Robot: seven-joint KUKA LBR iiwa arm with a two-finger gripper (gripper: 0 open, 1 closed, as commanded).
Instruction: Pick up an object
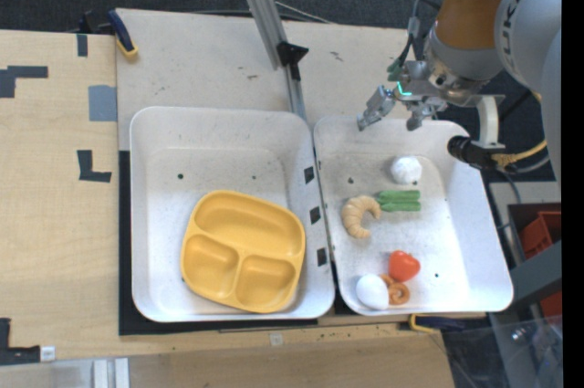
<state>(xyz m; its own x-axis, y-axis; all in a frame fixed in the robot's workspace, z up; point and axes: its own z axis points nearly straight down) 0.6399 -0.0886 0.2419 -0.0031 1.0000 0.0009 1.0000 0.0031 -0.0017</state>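
My gripper (394, 114) hangs over the far edge of the right bin (474, 235), open, with nothing between its fingers. Below it in that bin lie a white ball-like object (406, 168), a green bean-like piece (399, 200) and a tan croissant (360, 214). Nearer the front are a red pepper-like object (403, 266), a white egg (370, 290) and a small orange-brown piece (398, 292) touching it.
The left bin (164, 158) holds a yellow divided tray (243, 250). A slanted metal pole (265, 12) rises behind the bins, ending near the wall between them. A yellow-and-blue clamp (122, 35) sits at the bench's far left.
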